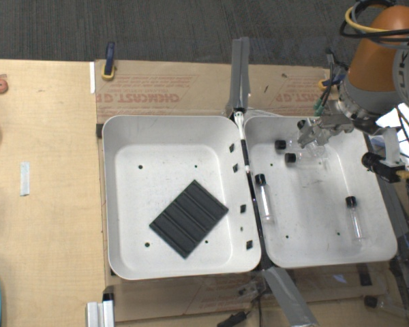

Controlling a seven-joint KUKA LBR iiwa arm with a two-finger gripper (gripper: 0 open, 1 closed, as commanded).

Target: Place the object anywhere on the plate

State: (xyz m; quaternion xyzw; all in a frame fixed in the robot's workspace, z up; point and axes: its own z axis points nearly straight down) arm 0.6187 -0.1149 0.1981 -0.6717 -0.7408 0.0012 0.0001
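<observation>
A: Where's the end effector [312, 136]?

B: Far side of the right bin [375, 247], above two black-capped clear tubes [286, 151]; whether it's spread, I cannot tell.

A: And the dark ribbed plate [189, 219]?

B: Left bin [116, 182] (well apart). Slick tubes could slip or roll.

Lab: robot bench [41, 148], white bins [112, 182]
</observation>
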